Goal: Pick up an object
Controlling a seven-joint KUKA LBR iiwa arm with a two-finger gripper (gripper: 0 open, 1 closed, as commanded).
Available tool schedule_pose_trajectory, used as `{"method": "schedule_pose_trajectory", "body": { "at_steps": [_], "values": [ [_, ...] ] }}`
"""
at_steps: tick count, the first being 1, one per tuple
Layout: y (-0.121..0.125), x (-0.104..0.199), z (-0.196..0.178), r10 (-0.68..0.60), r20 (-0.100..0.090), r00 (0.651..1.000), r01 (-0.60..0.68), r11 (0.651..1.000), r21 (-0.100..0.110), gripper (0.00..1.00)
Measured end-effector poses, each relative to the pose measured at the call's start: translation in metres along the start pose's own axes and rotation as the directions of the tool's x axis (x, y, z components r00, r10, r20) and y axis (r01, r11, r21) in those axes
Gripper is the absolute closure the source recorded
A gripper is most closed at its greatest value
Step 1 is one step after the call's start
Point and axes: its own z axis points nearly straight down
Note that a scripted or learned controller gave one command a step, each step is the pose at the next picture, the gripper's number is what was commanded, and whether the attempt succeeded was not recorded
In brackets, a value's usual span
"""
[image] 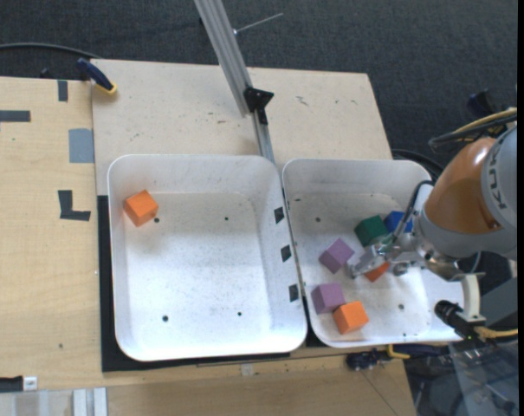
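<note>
My gripper [374, 263] is down inside the right bin [348, 173], reaching in from the right. A small red-orange piece [378, 273] lies right at its tip, partly hidden by it. Whether the piece is gripped I cannot tell. Just behind the gripper sit a green block [370, 230] and a blue block [394, 223], partly covered by the wrist. One purple cube [336, 255] lies just left of the gripper. Another purple cube [327, 297] and an orange cube [350, 316] lie nearer the front wall.
The left bin [192, 165] holds one orange cube [141, 206] near its back left corner. A grey metal post [231, 55] slants down to the seam between the bins. Cables hang at the right, beside the arm's orange band [462, 193].
</note>
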Motion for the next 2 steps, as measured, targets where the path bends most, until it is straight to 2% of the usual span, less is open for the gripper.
{"method": "schedule_pose_trajectory", "body": {
  "at_steps": [1,2],
  "values": [
    [0.0,0.002,-0.01,-0.001,-0.003,1.0,0.001,1.0,0.002,1.0],
    [0.0,0.0,-0.052,-0.001,0.0,1.0,0.001,1.0,-0.004,1.0]
  ]
}}
